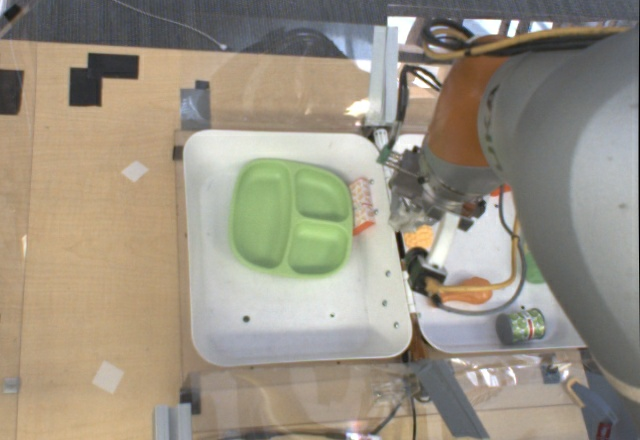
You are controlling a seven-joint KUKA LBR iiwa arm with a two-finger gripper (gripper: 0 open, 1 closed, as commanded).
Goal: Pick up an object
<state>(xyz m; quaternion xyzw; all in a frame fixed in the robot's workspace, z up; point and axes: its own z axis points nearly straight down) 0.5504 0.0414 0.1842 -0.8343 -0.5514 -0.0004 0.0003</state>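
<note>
A green divided plate [290,218] lies in the left bin [290,338]. A small white and orange packet [362,205] rests against the plate's right edge. In the right bin [480,333] lie an orange-handled tool [468,292] and a green can [521,325] on its side near the front. My gripper [420,218] hangs over the wall between the two bins, just right of the packet. The wrist hides its tips.
The grey arm with its orange band [465,118] covers most of the right bin. A metal post [382,68] stands behind the bins. Black marks [100,76] sit on the wooden bench at the far left.
</note>
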